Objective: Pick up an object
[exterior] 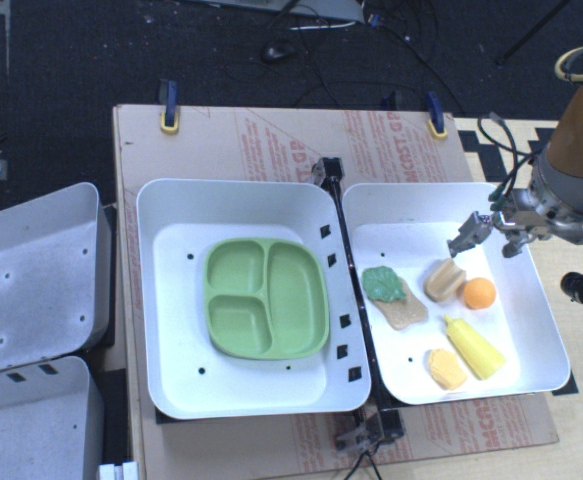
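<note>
The right bin [531,368] holds several toy foods: a tan slice topped with green [391,295], a tan bread roll [444,280], an orange ball [479,294], a long yellow piece [474,347] and a small yellow-orange piece [447,368]. My gripper [491,240] hangs over the bin's back right part, just above and to the right of the bread roll. It is open, with nothing between its fingers. One fingertip [466,236] points down-left toward the roll.
The left bin [161,268] holds a green three-compartment tray [268,298]. A black divider [346,268] runs between the bins. Two blue clamps [170,108] sit on the bench's back edge. White bin lids [31,268] lie at the far left.
</note>
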`<state>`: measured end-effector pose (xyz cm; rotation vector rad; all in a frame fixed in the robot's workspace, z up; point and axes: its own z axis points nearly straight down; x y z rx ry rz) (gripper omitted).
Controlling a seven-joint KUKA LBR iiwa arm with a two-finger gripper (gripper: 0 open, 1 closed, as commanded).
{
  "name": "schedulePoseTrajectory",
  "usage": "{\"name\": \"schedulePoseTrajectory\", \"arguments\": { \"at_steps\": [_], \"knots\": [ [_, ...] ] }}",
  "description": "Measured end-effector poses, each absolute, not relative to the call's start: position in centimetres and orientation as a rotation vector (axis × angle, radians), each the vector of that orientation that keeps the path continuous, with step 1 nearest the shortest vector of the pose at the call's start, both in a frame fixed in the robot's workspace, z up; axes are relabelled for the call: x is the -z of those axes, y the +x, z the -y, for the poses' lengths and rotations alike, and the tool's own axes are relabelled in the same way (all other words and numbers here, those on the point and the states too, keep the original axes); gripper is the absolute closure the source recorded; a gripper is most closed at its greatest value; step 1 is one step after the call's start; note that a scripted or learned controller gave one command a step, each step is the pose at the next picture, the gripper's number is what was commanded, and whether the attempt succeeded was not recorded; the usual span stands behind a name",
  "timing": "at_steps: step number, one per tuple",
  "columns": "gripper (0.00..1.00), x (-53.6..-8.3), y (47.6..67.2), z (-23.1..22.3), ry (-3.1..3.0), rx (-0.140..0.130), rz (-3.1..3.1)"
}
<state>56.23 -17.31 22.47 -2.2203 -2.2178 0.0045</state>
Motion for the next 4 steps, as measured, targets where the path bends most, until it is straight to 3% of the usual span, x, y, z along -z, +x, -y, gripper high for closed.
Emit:
{"name": "schedulePoseTrajectory", "arguments": {
  "at_steps": [1, 2, 3, 4],
  "knots": [
    [0.0, -17.9, 56.8, 16.9, -2.219, -0.003, 2.219],
    [0.0, -12.5, 55.7, 16.5, -2.218, -0.005, 2.217],
    [1.0, -13.8, 55.9, 16.6, -2.223, 0.0, 2.221],
    [1.0, -18.7, 56.8, 17.1, -2.224, 0.004, 2.228]
  ]
}}
